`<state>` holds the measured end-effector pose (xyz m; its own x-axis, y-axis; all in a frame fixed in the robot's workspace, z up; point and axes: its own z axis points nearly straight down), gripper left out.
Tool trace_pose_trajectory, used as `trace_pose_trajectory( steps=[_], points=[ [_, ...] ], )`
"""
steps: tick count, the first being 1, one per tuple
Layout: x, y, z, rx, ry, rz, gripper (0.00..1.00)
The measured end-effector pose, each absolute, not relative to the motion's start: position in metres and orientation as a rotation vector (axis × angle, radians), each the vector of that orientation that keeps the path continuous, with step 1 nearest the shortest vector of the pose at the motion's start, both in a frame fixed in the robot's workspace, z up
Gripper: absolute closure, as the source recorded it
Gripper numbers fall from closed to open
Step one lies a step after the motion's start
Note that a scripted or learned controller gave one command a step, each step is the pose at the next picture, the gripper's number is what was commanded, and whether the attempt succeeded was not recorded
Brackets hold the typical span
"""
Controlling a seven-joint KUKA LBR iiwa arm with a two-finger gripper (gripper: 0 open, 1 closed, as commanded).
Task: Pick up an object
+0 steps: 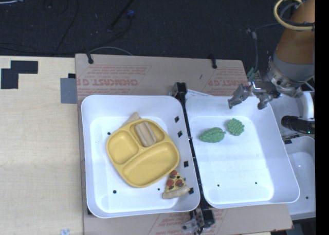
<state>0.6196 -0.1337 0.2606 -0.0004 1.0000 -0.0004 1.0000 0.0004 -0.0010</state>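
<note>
While the arm reaches in from the upper right of the frame, its gripper hangs over the top right corner of the right bin, fingers spread apart with nothing between them. One finger points toward the left, the other sits closer to the bin's right wall.

Below and to the left of the gripper, in the upper middle of the right bin, lie two green objects: a leaf-shaped green piece and, just beside it to the upper right, a bumpy green cluster, perhaps toy grapes, though the detail is too coarse to be sure. Both are well apart from the fingers.

At centre frame, the left bin holds a yellow divided plate with a tan hot-dog-like piece in its upper compartment. A toy pizza slice rests just below the plate's lower right edge.
</note>
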Motion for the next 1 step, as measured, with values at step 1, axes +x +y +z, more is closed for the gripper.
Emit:
trace_pose_trajectory(
  steps=[1],
  points=[
    [0.6147, -0.1286, 0.1978, -2.216, -2.217, 0.007, 0.0]
  ],
)
